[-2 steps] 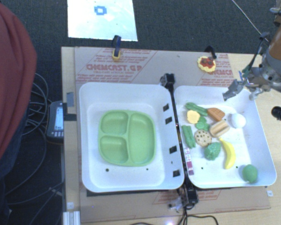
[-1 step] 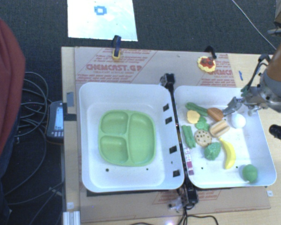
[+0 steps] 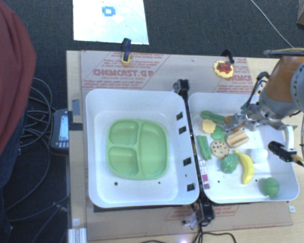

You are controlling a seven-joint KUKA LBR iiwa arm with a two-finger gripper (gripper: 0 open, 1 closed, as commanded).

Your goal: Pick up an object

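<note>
In the overhead camera view, the grey arm with the orange band (image 3: 289, 80) is reaching in from the right over the right-hand shallow white plastic bin (image 3: 289, 189). Its metal two-finger gripper (image 3: 238, 120) is hanging low over the upper middle of that bin, just above a tan hot-dog-shaped toy (image 3: 237, 137) and beside a long dark green pod-shaped toy (image 3: 213, 117). Whether the gripper is spread or pressed together cannot be told, since its tip is small and blurring into the toys beneath it, and no toy is showing clearly in its grasp.

The toys are lying loose in the right bin: a small yellow rounded piece (image 3: 209, 126), a pale green leafy piece (image 3: 219, 133), a flat green bean pod (image 3: 203, 147) near the left wall, a round brown spotted cookie (image 3: 219, 148), a green broccoli floret (image 3: 229, 162), a yellow plastic banana (image 3: 246, 167) just beside it, a white egg-shaped toy (image 3: 259, 155), and a round green fruit (image 3: 269, 186) sitting apart near the lower right corner.

The left-hand white bin (image 3: 99, 105) is holding a light green divided plastic tray (image 3: 138, 149) lying flat in its middle. Both bins are resting side by side on the cardboard-covered tabletop (image 3: 157, 67), where a small red and yellow toy pizza (image 3: 224, 69) is lying behind the right bin.
</note>
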